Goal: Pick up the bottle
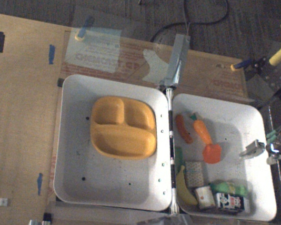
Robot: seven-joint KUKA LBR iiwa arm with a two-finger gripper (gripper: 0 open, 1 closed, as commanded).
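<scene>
You have two white bins: the left bin (65, 177) holds one orange divided plate (123, 128). The right bin (247, 114) holds one carrot (201, 130), one banana (184, 188) and one bottle (231, 202).

I'm seeing faint reddish lettering on the clear sheet (98, 53) taped to the worktop (9, 130), too blurred to read, black carton's (232, 202) label illegible too

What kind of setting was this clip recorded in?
Probably a robot lab bench set up for pick trials. Two white bins sit side by side on a board marked with blue tape, cables trail on the floor, and toy food like a carrot fills the right bin.
</scene>
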